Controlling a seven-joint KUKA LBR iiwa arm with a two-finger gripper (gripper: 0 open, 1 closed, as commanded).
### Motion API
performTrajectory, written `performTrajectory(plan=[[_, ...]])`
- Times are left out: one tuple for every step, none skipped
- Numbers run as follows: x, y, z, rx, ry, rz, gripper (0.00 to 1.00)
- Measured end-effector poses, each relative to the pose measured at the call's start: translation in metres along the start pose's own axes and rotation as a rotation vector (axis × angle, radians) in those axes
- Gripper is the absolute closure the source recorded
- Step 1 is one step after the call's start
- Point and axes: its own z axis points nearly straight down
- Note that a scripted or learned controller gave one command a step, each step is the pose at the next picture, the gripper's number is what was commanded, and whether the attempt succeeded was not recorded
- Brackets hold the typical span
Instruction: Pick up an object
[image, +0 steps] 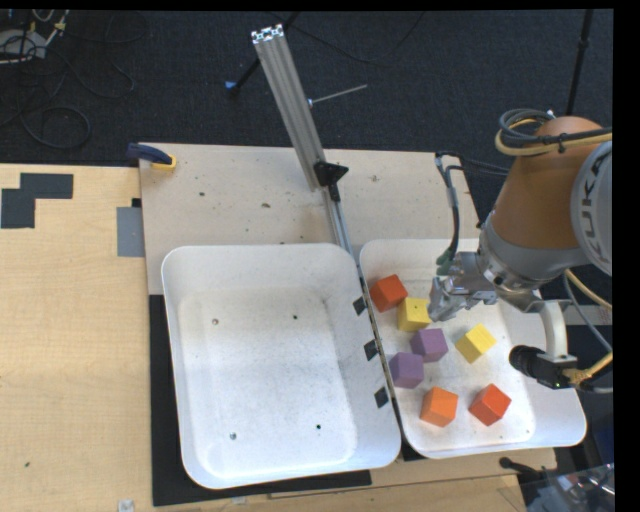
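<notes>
Camera view, from above at a slant: two shallow white bins sit side by side on my bench. The left bin (200, 290) is the larger expanse, its floor bare apart from a few dark specks. The right bin (560, 425) meets it along a shared rim marked by black clips. My arm (545, 205), grey with an orange band, reaches in from the right and covers that bin's upper right corner. My gripper (447, 300) hangs over the upper middle of the right bin; whether my jaws are spread or pressed together I cannot tell, as they blur into dark metal.

Seven cubes lie in the right bin, none with a long axis. An orange-red cube (388, 292) is nearest the shared rim. A yellow cube (414, 314) sits just left of my gripper, perhaps touching it. Two purple cubes (430, 343) (406, 369) lie below, corners close. Another yellow cube (475, 342) sits turned diamond-wise. An orange cube (438, 405) and a red cube (490, 404) rest near the front rim, with open floor right of them.
</notes>
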Motion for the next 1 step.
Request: performTrajectory(plan=[[0.0513,0.0035,0.0103,0.002,-0.001,0.002,1.00]])
